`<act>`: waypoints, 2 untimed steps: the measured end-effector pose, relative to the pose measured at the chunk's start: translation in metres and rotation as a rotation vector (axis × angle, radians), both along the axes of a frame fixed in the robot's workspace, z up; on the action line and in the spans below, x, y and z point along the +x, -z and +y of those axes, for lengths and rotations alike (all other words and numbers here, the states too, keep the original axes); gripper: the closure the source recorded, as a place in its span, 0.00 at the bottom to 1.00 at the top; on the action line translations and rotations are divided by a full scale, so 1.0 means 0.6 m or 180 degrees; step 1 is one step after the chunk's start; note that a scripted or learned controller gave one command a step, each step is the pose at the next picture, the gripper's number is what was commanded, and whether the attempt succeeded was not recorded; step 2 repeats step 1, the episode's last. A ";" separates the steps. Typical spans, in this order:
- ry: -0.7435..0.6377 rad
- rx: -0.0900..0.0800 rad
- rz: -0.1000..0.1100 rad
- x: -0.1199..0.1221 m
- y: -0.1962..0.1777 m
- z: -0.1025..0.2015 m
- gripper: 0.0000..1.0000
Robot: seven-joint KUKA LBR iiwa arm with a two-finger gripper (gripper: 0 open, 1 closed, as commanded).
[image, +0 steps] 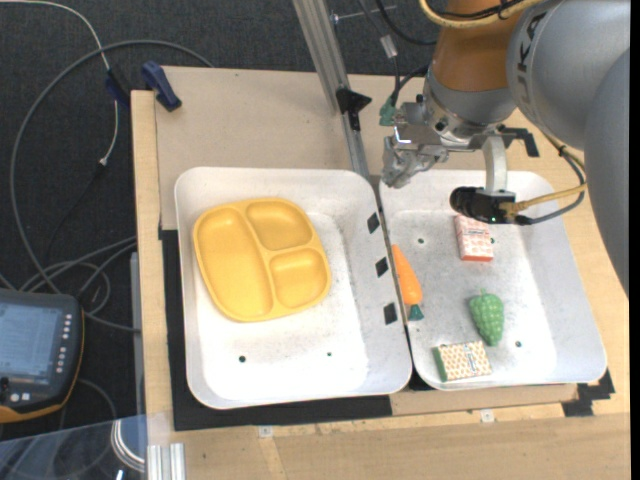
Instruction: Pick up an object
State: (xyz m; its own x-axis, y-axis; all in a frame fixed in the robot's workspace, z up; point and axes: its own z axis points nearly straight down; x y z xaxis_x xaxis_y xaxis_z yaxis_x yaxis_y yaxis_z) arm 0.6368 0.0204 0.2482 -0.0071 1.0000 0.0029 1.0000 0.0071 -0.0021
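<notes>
The right bin (560,268) holds an orange toy carrot (405,276) along its left wall. It also holds a small red and white box (473,238), a knobbly green toy (487,316) and a flat patterned packet (462,360) near the front edge. My gripper (398,171) hangs over the bin's far left corner, above and behind the carrot. Nothing shows between its tips. A black part with a yellow cable (482,204) juts out just behind the red and white box.
A yellow divided plate (262,258) lies in the left bin (300,368). A metal post (325,38) rises behind the divider between the bins. A blue clamp (160,84) sits at the bench's far left corner. Cables and a pendant (35,353) lie on the floor.
</notes>
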 end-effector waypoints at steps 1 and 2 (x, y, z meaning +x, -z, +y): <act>0.0002 0.0001 0.0005 -0.018 0.020 0.094 1.00; 0.0002 0.0001 0.0005 -0.018 0.020 0.094 1.00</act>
